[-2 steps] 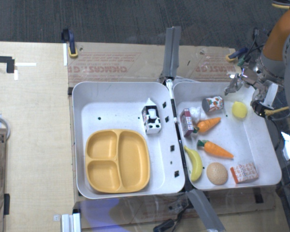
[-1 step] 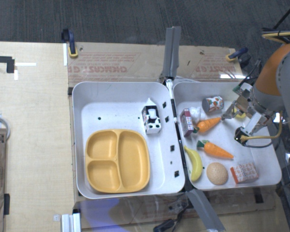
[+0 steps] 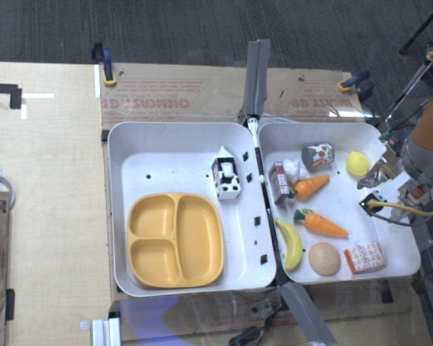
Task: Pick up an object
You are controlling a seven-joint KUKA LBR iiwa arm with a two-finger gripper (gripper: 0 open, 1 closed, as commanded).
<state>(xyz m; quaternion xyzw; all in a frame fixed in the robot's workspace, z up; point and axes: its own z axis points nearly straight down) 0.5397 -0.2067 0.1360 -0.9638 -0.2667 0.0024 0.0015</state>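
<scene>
1. The end effector (image 3: 373,191) hangs over the right edge of the right shallow white bin (image 3: 411,254); it grips nothing, and whether it is open or closed cannot be told at this angle.
2. Just left of it and apart from it, a small yellow lemon (image 3: 357,163) lies near the bin's far right corner.
3. Two orange plastic carrots lie mid-bin: the upper carrot (image 3: 309,186) has its long axis slanting up to the right, with the tip at upper right, while the lower carrot (image 3: 325,225) slants down to the right, its green top at the left.
4. A yellow banana (image 3: 291,244) lies along the bin's left wall, its long axis running near to far.
5. A round tan bread roll (image 3: 323,259) sits just beside a red-and-white packet (image 3: 364,257) at the near edge.
6. The left white bin (image 3: 119,193) on the counter (image 3: 43,164) holds a yellow three-compartment plate (image 3: 176,238) and a small black-and-white carton (image 3: 226,178).
</scene>
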